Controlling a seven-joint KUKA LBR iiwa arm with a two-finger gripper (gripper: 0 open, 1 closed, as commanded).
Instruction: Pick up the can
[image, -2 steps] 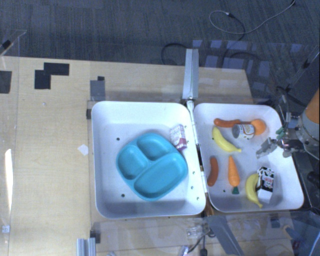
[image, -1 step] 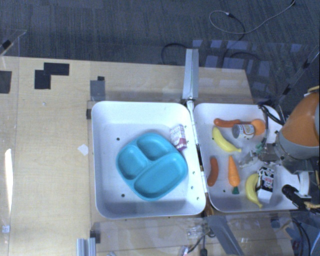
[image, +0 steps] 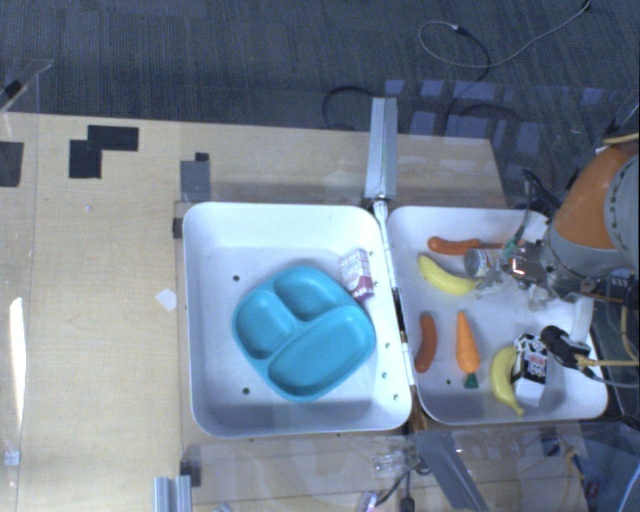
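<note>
The can (image: 357, 273) is small, with a white and pink label. It lies on its side in the left bin (image: 215, 330), against that bin's right wall and touching the upper right edge of the blue divided plate (image: 305, 330). My gripper (image: 492, 267) is low in the right bin (image: 590, 400), near its back, over the right end of a yellow banana (image: 443, 276) and just below an orange sausage (image: 455, 244). It is well to the right of the can, across the wall between the bins. I see nothing held in it.
The right bin also holds a red sausage (image: 426, 341), a carrot (image: 467, 346), a second banana (image: 503, 383) and a black-and-white carton (image: 532, 365). The arm (image: 600, 225) covers that bin's back right corner. A metal post (image: 381, 150) stands behind the bins.
</note>
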